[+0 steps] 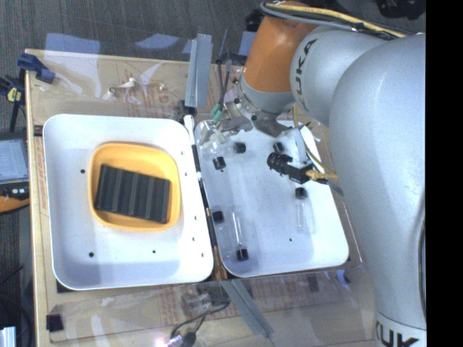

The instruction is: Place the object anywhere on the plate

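Arm (347,121): bulks across the right bin (325,244), hiding its far corner.
Left bin (65,251): holds the yellow plate (134,157).
Object (134,194): dark ridged block on the plate.
Gripper (217,132): at right bin's top-left; grip unreadable.

Both white bins look like smooth plastic to me; the left bin (65,251) is rather matt, and the right bin (325,244), next to it, gives a soft shine. In the left bin, the yellow plate (108,157) seems to be glossy plastic, and the dark ridged object (134,192) on it looks matt. My arm (376,121) has a smooth grey painted shell and a satin orange band (271,53).
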### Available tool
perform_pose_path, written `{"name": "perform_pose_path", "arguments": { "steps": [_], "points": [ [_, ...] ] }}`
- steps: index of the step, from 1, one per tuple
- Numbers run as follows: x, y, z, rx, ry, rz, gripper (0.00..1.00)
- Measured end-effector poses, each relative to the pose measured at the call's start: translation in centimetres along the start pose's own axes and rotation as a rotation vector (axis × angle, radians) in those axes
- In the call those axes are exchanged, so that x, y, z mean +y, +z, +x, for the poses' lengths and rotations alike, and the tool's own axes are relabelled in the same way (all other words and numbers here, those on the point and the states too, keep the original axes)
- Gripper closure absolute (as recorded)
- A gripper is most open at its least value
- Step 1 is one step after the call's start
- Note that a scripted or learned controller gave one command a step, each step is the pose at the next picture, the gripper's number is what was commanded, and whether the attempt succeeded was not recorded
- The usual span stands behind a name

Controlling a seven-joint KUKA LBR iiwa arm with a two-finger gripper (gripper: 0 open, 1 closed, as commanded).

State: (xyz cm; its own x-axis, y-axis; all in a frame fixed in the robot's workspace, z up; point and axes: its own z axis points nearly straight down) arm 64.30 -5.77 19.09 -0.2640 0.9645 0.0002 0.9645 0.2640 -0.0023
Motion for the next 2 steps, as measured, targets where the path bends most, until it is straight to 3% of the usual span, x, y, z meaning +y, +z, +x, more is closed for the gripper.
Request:
{"name": "perform_pose_path", "arguments": {
  "steps": [1,2],
  "points": [
    [-0.12,0.01,8.63,0.001,-0.138,0.003,1.0],
    [-0.13,0.0,8.58,0.001,-0.137,0.003,0.0]
  ]
}}
